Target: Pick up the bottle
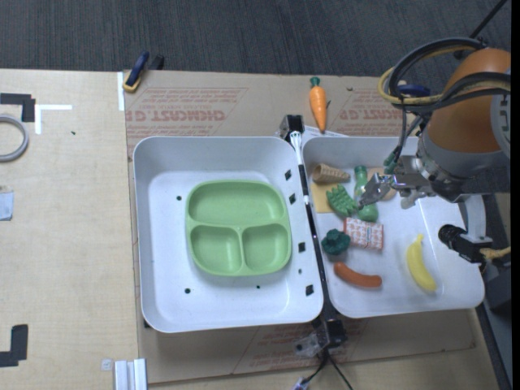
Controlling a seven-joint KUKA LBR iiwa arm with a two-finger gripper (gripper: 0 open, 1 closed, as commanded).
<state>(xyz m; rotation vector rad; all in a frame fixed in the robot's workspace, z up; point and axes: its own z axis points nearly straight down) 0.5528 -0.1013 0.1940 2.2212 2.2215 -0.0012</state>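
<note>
Bottle (360, 174) first: where does it lie? (Reader)

Legend: Taken as the small green item in the far half of the right bin (455, 299), toward that bin's left wall. It is too small to identify with certainty. It sits just beside the gripper (378, 189), on its far-left side, and is not inside the gripper.

Reader: And the remaining contents, from the right bin's near edge outward?

Legend: Nearest the near edge lies a sausage (357, 277), and a banana (421, 265) lies toward the bin's right side. Behind the sausage, against the left wall, is a dark green broccoli piece (334, 240), touching a red-and-white box (365, 234). Farther in come a leafy green piece (341, 199) and a rounded green item (368, 214), both just under the gripper. A beige item (329, 172) lies by the far-left corner, left of the bottle.

Reader: What is the gripper's state?

Legend: It hangs over the bin's middle-far part, and the arm (467, 120) enters across the bin's right wall. Open or closed cannot be told at this scale. Nothing is seen held.

Reader: Outside the right bin?

Legend: To its left, the left bin (154, 218) holds a green divided plate (239, 227). Beyond its far wall, a carrot (317, 102) rests on cardboard.
</note>
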